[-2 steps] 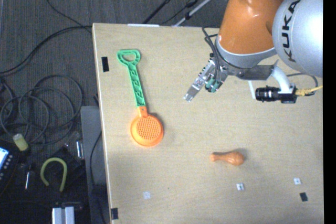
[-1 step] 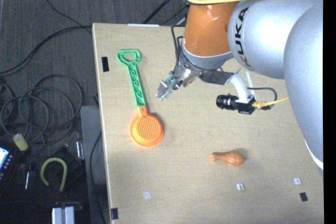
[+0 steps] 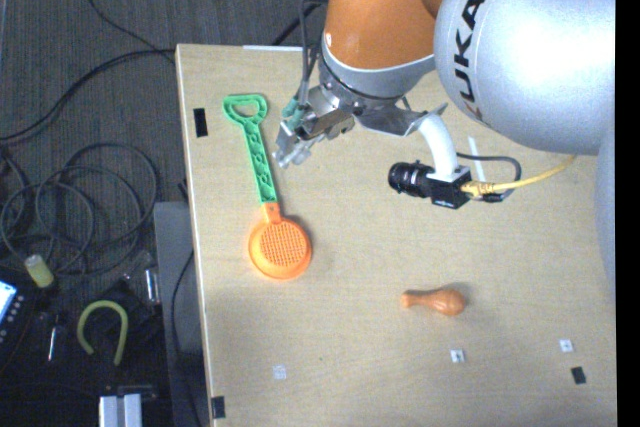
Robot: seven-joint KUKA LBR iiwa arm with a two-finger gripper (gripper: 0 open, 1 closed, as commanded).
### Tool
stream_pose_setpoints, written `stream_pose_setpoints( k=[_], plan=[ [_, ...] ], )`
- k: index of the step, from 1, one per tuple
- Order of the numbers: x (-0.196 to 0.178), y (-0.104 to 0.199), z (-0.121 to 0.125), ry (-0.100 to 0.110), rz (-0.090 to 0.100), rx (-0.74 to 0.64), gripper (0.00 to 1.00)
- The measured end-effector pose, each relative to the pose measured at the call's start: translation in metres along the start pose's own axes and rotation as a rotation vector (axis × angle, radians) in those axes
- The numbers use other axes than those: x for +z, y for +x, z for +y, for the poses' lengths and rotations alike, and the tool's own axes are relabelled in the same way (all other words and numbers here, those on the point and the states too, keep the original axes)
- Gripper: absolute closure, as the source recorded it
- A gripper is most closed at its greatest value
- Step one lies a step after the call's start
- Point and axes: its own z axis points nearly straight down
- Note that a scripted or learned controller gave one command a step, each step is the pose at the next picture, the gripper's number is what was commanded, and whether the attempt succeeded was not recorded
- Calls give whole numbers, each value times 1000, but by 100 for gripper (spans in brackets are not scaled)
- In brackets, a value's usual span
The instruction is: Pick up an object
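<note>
Nothing is picked up yet, as far as I can judge: the green-handled strainer point(image 3: 268, 205) with its orange mesh head lies flat on the bench point(image 3: 400, 355), and the small orange pear-shaped piece point(image 3: 436, 301) lies well apart to the lower right. The gripper point(image 3: 292, 143) hangs just beside the green handle, on its right and near its upper half. Whether its jaws are open or closed I cannot tell, but no object is seen between them, so the whole grasp and lift remain.
</note>
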Motion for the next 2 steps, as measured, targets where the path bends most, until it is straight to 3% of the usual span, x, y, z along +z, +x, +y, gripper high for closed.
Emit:
stream_pose_setpoints(
  k=[1,2],
  plan=[
    [-100,43,11,0,-1,-345,100],
    [-104,54,-57,-1,-1,-436,100]
  ],
)
